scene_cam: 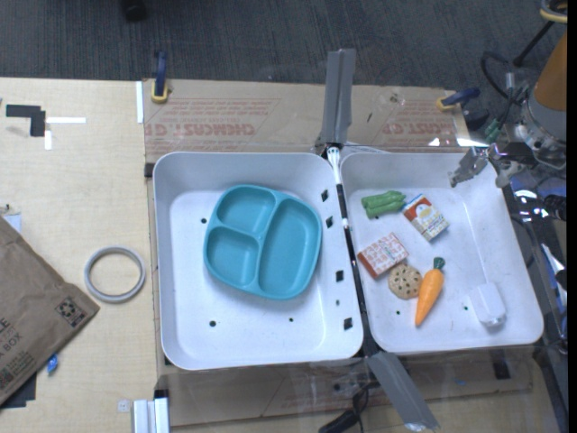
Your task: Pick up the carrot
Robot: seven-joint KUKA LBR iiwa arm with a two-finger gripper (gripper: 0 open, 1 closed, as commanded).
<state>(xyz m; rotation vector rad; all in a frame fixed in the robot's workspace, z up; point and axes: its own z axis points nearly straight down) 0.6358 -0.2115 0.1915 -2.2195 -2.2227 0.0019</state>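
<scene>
Tape ring: lay flat on the table, well left of both bins.
Left bin: held a teal divided plate, tilted across its floor.
Right bin: held the small items, all clustered left of centre.
Green pea pod: sat near the bin's upper left, just beside a small carton.
Wafer block: lay below the pod, with a cookie just under it.
Carrot: lay on the right bin's floor, green top pointing up the view, tip toward the near wall, right beside the cookie and possibly touching it.
White object: sat near the carrot's right, pale against the bin and hard to identify.
Claw: hovered over the right bin's upper right corner, well apart from the carrot, touching nothing and carrying nothing; how far it was open I could not tell.
Risk: a descent slightly off to the left would likely catch the cookie instead, or nudge the carrot aside; the carrot's tapered, rounded body could also slip out if pinched near the tip.
</scene>
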